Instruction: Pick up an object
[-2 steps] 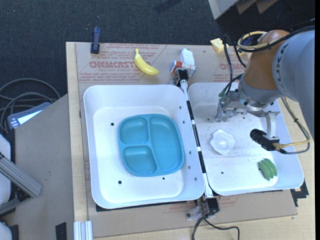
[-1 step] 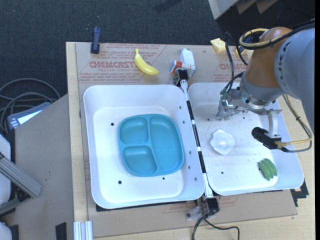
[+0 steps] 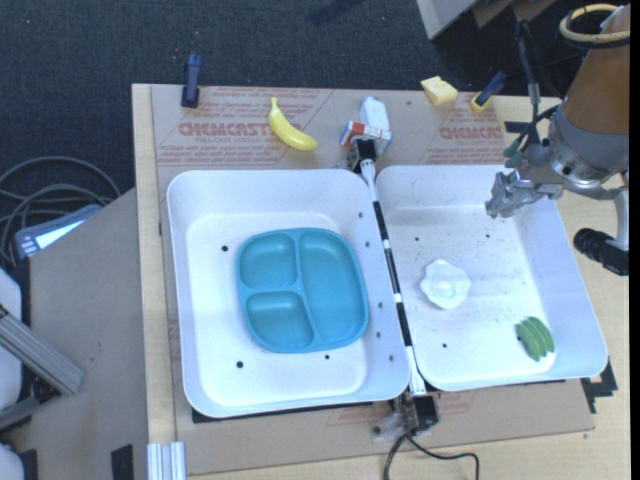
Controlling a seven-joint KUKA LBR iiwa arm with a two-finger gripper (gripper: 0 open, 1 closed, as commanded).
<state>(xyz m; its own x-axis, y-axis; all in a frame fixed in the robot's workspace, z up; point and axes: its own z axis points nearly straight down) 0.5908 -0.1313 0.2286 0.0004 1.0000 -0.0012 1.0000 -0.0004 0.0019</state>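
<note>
In the right bin [image 3: 560, 258] lie a small white crumpled object [image 3: 444, 283] near the middle and a green ribbed object [image 3: 535, 337] toward the near right corner. The left bin [image 3: 200, 218] holds a blue divided plate [image 3: 301, 289]. My gripper [image 3: 503, 197] hangs over the far part of the right bin, above and to the right of the white object, with nothing visible between its fingers. The arm's orange band and grey wrist sit at the right edge.
On the bench behind the bins lie a yellow banana [image 3: 289, 128], a small white and red item [image 3: 368, 126], a yellow block [image 3: 438, 90] and a blue clip [image 3: 191, 79]. A black divider runs between the bins.
</note>
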